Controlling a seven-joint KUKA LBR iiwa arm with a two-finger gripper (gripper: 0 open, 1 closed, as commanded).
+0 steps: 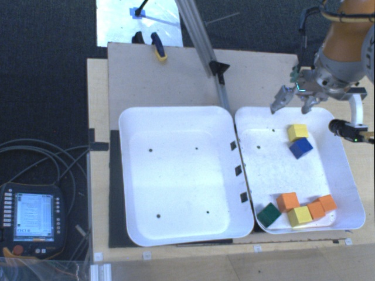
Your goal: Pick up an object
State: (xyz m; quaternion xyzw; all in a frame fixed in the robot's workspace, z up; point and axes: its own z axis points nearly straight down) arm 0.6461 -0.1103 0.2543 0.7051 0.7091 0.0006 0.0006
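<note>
At the near left corner of the view, a handheld control pendant (pixel 30 218) with a lit screen lies on dark carpet, with black cables (pixel 47 157) looping away from it. To its right stands a pale bench (pixel 176 75) bearing two shallow white bins side by side.

The left bin (pixel 176 113) has a bare white floor with a few small dark dots. The right bin (pixel 345 174) holds all the blocks. Along its near edge sits a cluster: a dark green block (pixel 269 214) at the near left corner, then an orange block (pixel 287 201), a yellow block (pixel 299 216) just beside it, and two more orange blocks (pixel 321 206) pressed together to the right. Farther back in the same bin, well apart from the cluster, a blue block (pixel 300 148) touches a second yellow block (pixel 297 132) just behind it.

Beyond these, at the far rim of the right bin, the gripper (pixel 290 103) hangs from the grey arm with its orange band (pixel 345 34). Its two fingers (pixel 280 100) are spread apart and hold nothing; the nearest blocks, the yellow and blue pair, lie just in front of it.

Farther still, a grey metal pole (pixel 196 25) slants across the bench, and small black and yellow items (pixel 158 47) rest at the bench's far edge beside a shiny sheet (pixel 120 13).
</note>
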